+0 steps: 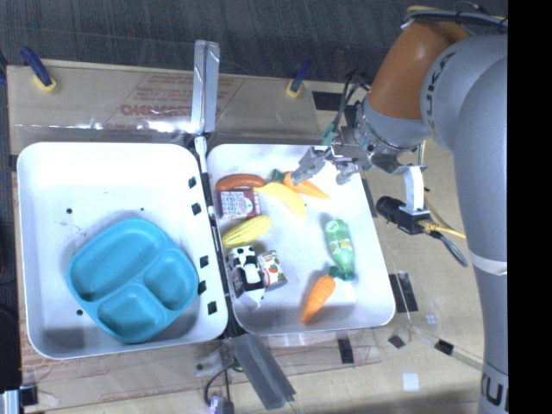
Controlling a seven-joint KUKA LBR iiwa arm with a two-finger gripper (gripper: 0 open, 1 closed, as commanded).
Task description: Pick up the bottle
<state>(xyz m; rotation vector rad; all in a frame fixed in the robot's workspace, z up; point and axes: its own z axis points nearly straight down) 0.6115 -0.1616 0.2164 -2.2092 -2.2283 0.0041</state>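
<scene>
Pincer (325, 166) poised above the far part of the right bin (373, 309), fingers spread apart with nothing between them, tips just over the small carrot (307, 188) and the yellow banana-like piece (285, 198) lying there. Reached in from the right on the grey arm (470, 145), orange band (414, 59) just above the wrist.

Bottle (339, 247), green with a pale label, lying on its side near the right wall of the right bin, well apart from the pincer and nearer the camera. Just beside its near end, a larger carrot (317, 295), tilted, green top touching or almost touching the bottle.

Along the left wall of the same bin: a sausage (239, 182) at the far end, then a red-labelled can (238, 203), a corn cob (247, 229), and a small carton with a cow print (254, 271), lying tipped.

In the left bin (52, 171), a blue divided tray (131, 278) with three compartments, resting toward the near side.

Both bins side by side on the worktop (129, 93), covered with clear sheeting, blue clamps at its far edge.
</scene>
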